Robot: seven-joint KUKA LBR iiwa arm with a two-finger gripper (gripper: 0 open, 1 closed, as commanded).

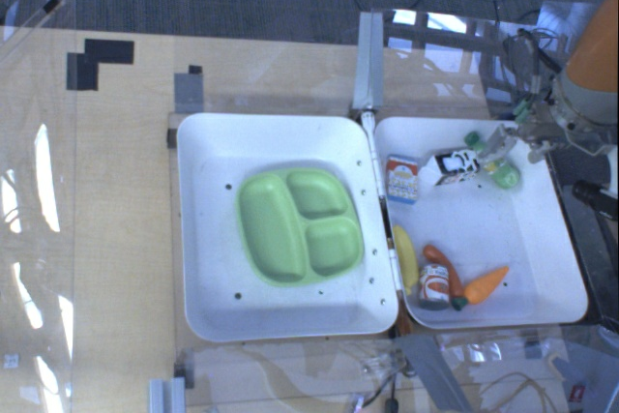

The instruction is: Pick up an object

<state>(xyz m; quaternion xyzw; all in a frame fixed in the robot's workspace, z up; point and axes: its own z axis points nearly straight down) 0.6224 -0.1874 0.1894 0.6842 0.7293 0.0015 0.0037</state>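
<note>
Two shallow white bins sit side by side on the bench: the left bin [203,237] carries one green divided plate [300,225] with three compartments, and the right bin [542,256] carries the loose things. Counted there: one small carton [402,179] by the dividing wall, one black-and-white toy [456,164] beside it, one green ball-like piece [504,175] and a smaller green bit [473,139] near the far rim, one yellow banana [405,256], one red bottle [436,278] and one orange carrot [486,284] near the front corner. The gripper [513,136] hangs over the far right corner of the right bin, just beside the green piece and near the black-and-white toy; whether its jaws are apart or closed cannot be told, and nothing can be seen between them. The carton, banana, bottle and carrot lie well apart from it. The bench top is pale wood with black tape marks, clear panels at its edges, and cables trail across grey carpet behind.
</note>
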